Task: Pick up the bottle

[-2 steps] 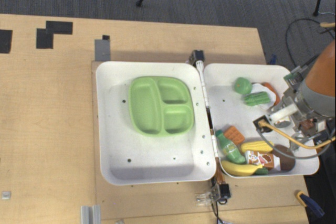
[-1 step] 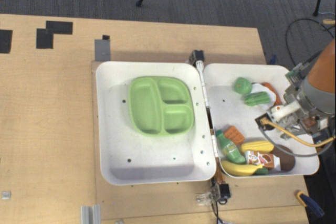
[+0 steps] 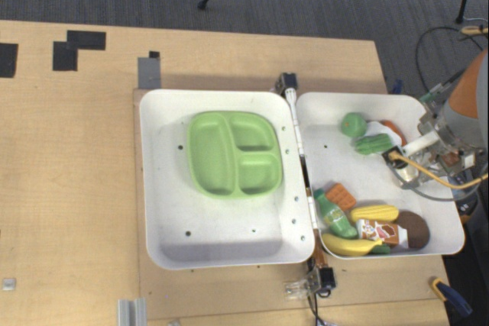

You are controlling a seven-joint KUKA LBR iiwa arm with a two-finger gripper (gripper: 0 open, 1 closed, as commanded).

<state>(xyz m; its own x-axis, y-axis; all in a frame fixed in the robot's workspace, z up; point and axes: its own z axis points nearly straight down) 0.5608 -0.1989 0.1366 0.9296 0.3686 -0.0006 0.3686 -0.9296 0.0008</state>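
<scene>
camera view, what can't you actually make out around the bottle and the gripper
- Gripper: small and tangled with cables, at the right bin's right side; finger state unreadable.
- Bottle: green, lying among a banana and other toys; its lower end is covered by them.
- Arm: cut off by the right edge.

bottle [image 3: 333, 212] | green | lying tilted | right bin, near-left corner

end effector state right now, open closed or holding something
End effector: cannot be told; it sits low over the right bin, apart from the bottle.
</scene>
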